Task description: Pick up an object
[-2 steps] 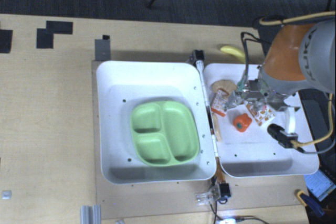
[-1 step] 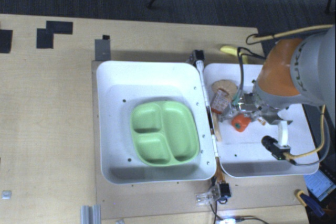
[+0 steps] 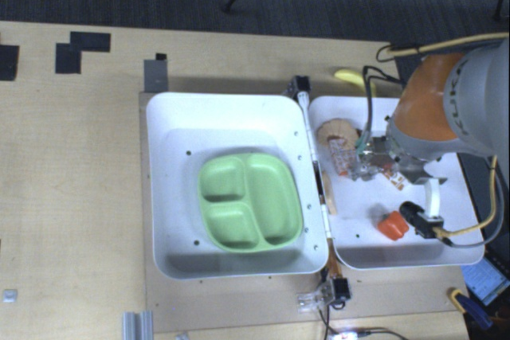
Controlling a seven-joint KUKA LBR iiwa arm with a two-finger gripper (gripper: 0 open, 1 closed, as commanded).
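The main risk is a miss or a half-grasp. The pincer [image 3: 373, 163] sits low in the right bin [image 3: 454, 251], in the crowded far-left part of it, and the view from above is largely blocked by the arm's wrist, so whether the pincer is open or closed cannot be told, nor whether anything is in its grip. The nearest thing is the red-printed packet [image 3: 343, 160]. It looks flat and thin, so a closing grip could slide over it or pinch only an edge and drop it on the lift. The tan round object [image 3: 335, 130] lies touching or just beside the packet on its far side, so a push could nudge both toward the bin wall instead of securing either.

The packet lies just beside the pincer, on its left in the view. The orange object [image 3: 392, 227] rests well apart, nearer the front of the same bin. On the same desk, the left bin [image 3: 163, 171] holds a green divided tray [image 3: 249, 201].
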